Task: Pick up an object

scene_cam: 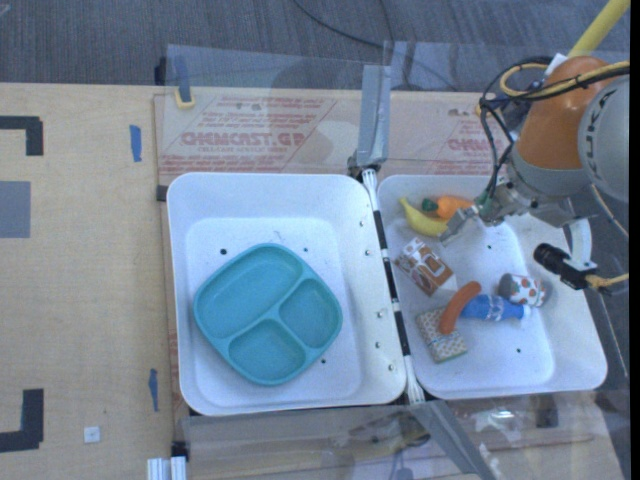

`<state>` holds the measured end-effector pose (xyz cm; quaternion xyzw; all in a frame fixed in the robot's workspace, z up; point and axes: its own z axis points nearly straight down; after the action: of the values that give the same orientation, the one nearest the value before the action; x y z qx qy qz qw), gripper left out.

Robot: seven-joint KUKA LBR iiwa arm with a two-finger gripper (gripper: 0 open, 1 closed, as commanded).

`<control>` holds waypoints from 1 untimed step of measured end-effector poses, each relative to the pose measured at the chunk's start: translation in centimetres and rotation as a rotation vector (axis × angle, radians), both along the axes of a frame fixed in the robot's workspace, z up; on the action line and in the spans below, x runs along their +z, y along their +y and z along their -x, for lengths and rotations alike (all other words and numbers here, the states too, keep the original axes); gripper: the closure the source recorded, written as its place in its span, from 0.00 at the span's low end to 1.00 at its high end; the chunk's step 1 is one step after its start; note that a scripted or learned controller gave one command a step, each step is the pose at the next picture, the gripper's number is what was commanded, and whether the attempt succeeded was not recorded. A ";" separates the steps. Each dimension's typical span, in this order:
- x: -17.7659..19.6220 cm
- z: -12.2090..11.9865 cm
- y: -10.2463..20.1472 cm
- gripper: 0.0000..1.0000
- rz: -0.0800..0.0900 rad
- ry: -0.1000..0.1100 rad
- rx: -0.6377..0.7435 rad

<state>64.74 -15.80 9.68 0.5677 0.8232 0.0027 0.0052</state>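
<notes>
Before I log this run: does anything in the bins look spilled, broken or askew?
Nothing stands out. The teal divided tray lies flat in the left bin, turned at an angle. In the right bin, the banana, small box and other toys lie loosely scattered and look intact.

White bins: 2, left bin, right bin
Teal divided plate: 1, three compartments
Banana: 1
Carrot: 1
Sausage: 1
Small printed box: 1
Blue piece: 1
Cracker-like square: 1
Round brown-white item: 1
</notes>
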 end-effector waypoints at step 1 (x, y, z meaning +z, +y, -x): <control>-0.8 4.9 4.4 0.00 0.003 0.003 -0.015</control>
<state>59.84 -11.43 8.89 0.5737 0.8191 0.0006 0.0050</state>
